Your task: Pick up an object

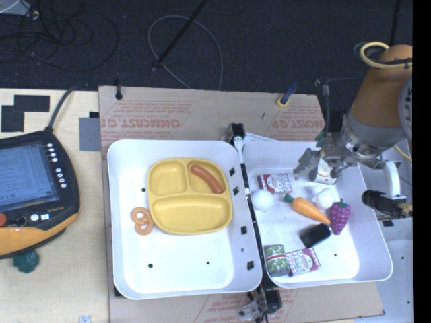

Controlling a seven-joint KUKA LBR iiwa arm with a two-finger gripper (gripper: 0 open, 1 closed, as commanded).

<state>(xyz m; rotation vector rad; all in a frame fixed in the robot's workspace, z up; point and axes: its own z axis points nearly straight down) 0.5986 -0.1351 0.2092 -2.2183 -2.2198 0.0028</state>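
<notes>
Arm [384, 93] reaching from right, tool [325, 168] low over right bin [377, 261]

Place: I read this as a robotics lab.
Controller: a teach pendant [30, 187] lies on my bench.
Floor: loose cables [168, 39] trail over dark carpet.
Bench: cardboard sheet [175, 113] under two white bins [128, 247].
Contents: toy food.
</notes>
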